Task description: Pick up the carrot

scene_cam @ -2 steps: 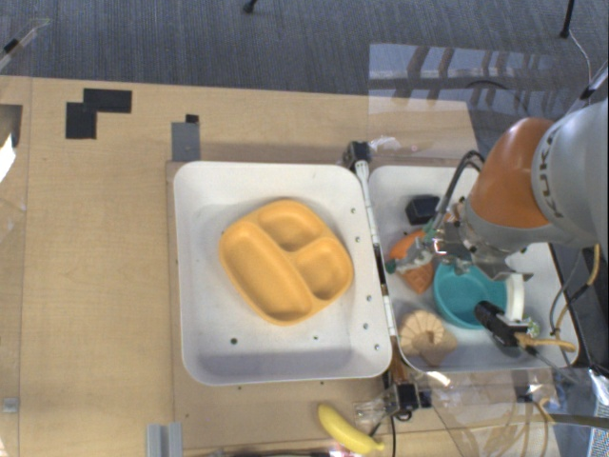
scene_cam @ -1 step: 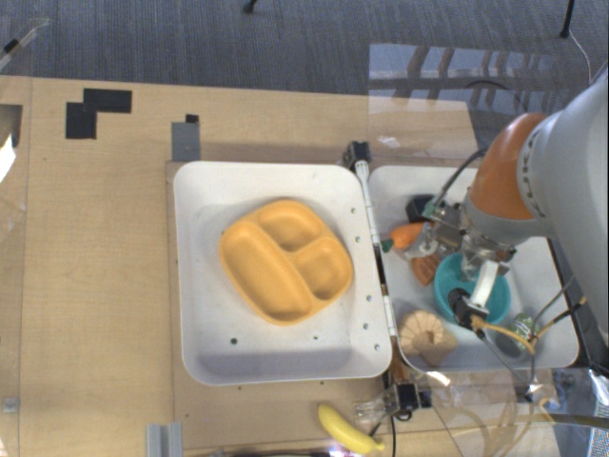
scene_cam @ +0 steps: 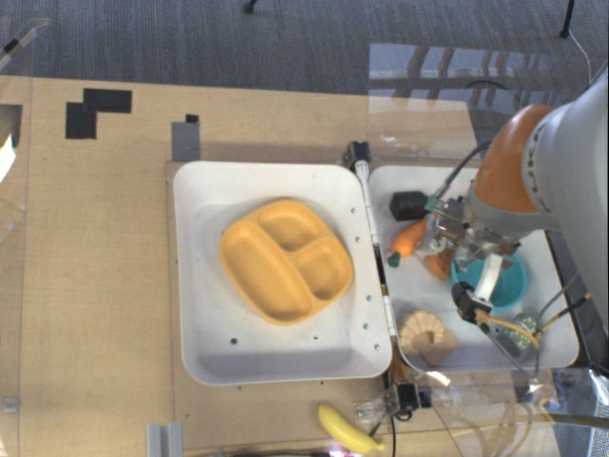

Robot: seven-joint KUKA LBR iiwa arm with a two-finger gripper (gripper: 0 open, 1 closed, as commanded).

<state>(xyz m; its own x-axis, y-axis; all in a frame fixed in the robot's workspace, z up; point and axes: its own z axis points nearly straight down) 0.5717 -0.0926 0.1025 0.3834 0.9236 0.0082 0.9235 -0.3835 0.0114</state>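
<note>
Carrot (scene_cam: 407, 241) lies in the right bin (scene_cam: 561, 355), near its left wall, with the green end pointing down and to the left. Just above it sits a small black object (scene_cam: 409, 204). The gripper (scene_cam: 445, 246) is low over this bin, just beside the carrot on its right; whether the fingers are apart or together, I cannot tell, because the wrist covers them. A teal bowl (scene_cam: 509, 284) is partly under the arm, and a round tan, ribbed object (scene_cam: 425, 336) rests at the lower left of the same bin. The left bin (scene_cam: 190, 255) holds a yellow divided plate (scene_cam: 285, 260). On the tabletop (scene_cam: 86, 284), below the bins, lies a banana (scene_cam: 347, 431).
</note>
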